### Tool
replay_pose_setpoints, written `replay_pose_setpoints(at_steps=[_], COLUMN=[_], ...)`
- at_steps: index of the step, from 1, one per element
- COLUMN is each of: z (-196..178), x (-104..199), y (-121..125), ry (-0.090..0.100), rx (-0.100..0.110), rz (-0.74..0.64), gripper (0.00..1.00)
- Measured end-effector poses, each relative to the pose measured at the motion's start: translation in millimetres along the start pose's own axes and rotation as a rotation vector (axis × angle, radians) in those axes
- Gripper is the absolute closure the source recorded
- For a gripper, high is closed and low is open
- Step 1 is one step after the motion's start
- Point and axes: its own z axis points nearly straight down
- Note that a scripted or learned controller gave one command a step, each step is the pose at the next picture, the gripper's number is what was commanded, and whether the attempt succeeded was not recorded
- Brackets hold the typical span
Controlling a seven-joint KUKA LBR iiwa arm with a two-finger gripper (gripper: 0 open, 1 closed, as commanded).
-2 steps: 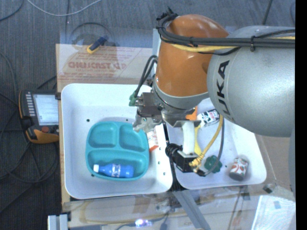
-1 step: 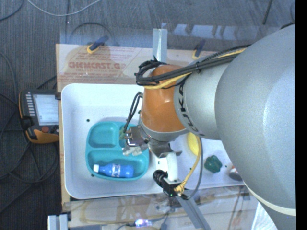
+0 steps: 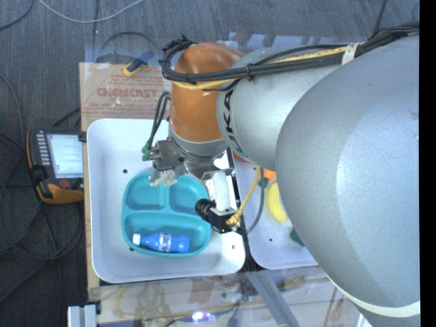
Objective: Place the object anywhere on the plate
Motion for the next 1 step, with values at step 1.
replay_pose_setpoints(at_steps=[1], z=[-80.3], x=[12.6], y=[25.8], ry=[-0.005], rx=[-0.003], rz=[-0.285], gripper=[1.00])
